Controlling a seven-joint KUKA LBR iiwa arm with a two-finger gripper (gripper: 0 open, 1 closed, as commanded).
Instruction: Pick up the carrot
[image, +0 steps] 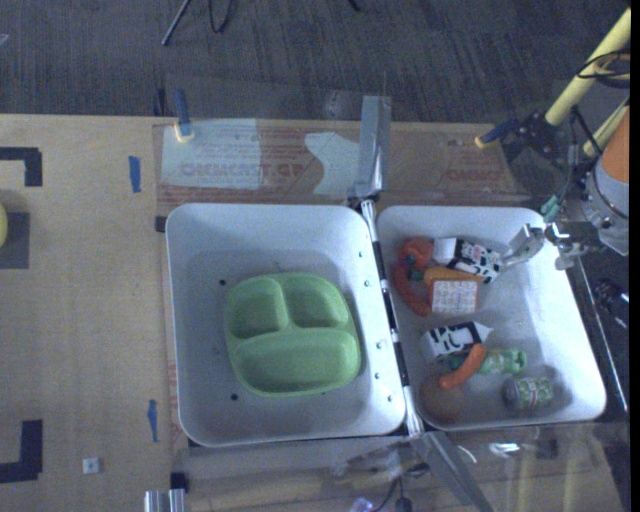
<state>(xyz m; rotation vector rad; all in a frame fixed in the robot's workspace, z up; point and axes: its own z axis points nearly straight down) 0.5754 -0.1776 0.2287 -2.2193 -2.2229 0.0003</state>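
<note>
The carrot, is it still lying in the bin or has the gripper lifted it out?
In the bin. The carrot lies flat on the right bin floor, leaning against a green bottle, while the gripper sits apart near the far rim.

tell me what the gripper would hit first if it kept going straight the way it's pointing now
The gripper points left and slightly down across the right bin. Going straight on, it would likely first meet the black-and-white carton, well before the carrot nearer the front. Its height above the bin is unclear, so it might pass over.
</note>
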